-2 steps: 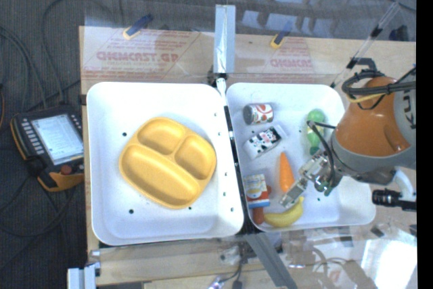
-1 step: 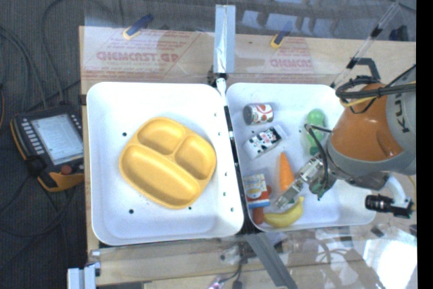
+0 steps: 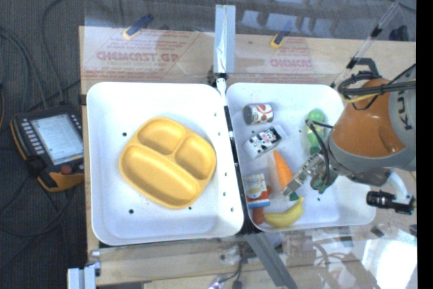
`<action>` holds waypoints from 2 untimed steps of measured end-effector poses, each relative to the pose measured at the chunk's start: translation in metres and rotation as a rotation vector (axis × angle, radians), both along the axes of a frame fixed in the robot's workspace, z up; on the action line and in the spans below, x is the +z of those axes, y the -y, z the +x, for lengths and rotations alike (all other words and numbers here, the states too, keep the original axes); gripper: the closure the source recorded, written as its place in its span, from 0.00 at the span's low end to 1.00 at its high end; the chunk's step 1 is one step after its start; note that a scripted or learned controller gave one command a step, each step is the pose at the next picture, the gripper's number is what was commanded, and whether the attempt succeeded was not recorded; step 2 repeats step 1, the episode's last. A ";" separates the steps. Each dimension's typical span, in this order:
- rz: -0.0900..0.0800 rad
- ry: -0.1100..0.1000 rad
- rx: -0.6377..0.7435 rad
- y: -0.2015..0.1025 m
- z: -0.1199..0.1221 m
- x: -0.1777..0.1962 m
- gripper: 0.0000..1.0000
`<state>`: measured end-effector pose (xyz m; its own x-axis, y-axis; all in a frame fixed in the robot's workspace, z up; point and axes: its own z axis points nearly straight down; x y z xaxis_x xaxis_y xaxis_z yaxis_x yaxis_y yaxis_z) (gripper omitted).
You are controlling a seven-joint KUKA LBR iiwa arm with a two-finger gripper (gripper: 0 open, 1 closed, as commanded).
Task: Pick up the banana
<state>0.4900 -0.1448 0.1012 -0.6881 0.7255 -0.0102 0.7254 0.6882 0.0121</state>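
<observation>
A yellow banana (image 3: 285, 214) lies curved along the front edge of the right bin (image 3: 352, 210). My gripper (image 3: 304, 179) hangs just above and to the right of it, over the lower end of an orange carrot (image 3: 282, 168). I see nothing between the fingers. The grey arm with its orange band (image 3: 365, 128) reaches in from the right over the bin.
The right bin also holds a small red and white can (image 3: 258, 113), a black and white carton (image 3: 264, 140), a green object (image 3: 315, 120) and a small red and blue pack (image 3: 256, 190). A yellow divided plate (image 3: 168, 161) sits in the left bin (image 3: 108, 213).
</observation>
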 end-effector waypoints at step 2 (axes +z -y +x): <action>0.000 0.000 0.000 0.000 0.000 0.000 0.00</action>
